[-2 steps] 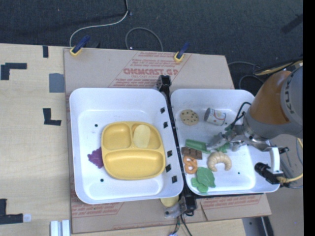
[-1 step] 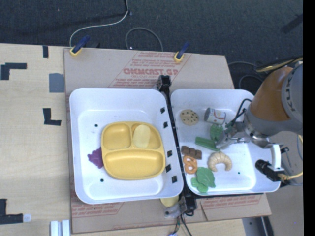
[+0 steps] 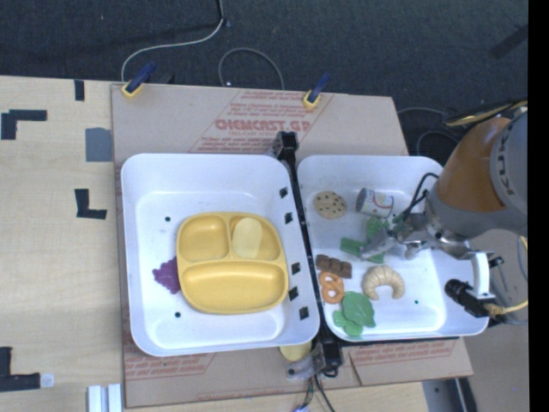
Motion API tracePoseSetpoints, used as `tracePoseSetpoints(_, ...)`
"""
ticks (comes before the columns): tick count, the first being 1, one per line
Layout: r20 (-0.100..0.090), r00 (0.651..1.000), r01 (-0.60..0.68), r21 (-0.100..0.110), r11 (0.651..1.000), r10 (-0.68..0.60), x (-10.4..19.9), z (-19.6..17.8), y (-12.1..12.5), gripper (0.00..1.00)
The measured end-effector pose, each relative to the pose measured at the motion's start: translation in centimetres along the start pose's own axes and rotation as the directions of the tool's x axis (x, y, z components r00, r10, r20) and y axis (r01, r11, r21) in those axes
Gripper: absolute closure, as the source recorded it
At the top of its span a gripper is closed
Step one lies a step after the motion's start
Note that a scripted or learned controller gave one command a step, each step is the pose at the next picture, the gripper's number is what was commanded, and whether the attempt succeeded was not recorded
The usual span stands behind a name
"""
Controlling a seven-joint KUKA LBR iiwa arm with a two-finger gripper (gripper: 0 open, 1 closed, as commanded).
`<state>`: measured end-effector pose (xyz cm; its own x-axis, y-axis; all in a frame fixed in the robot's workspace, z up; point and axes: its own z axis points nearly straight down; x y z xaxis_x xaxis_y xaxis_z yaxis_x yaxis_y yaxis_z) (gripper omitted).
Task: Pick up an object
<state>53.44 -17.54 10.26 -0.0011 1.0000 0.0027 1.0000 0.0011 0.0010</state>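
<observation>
Claw [image 3: 383,243] low in right bin [image 3: 429,168], touching green toy [image 3: 372,230].

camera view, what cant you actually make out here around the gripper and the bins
- Gripper: small and blurred in the camera view, so whether it grips the green piece is unclear.
- Purple item: partly hidden under the yellow tray; what it is stays unclear.
- Small can: label too small to read.
- Yellow object below the bins: mostly hidden by the left bin's rim.
</observation>
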Motion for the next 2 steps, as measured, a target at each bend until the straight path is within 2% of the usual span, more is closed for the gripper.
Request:
tracePoseSetpoints(1, 0.005, 1.0, 0.006, -0.005, 1.0, -0.006, 2.5, 1.7, 10.2, 0.0)
tracePoseSetpoints(2, 0.006, 1.0, 0.0, -0.008, 1.0, 0.001, 1.4, 1.5, 4.9, 0.0)
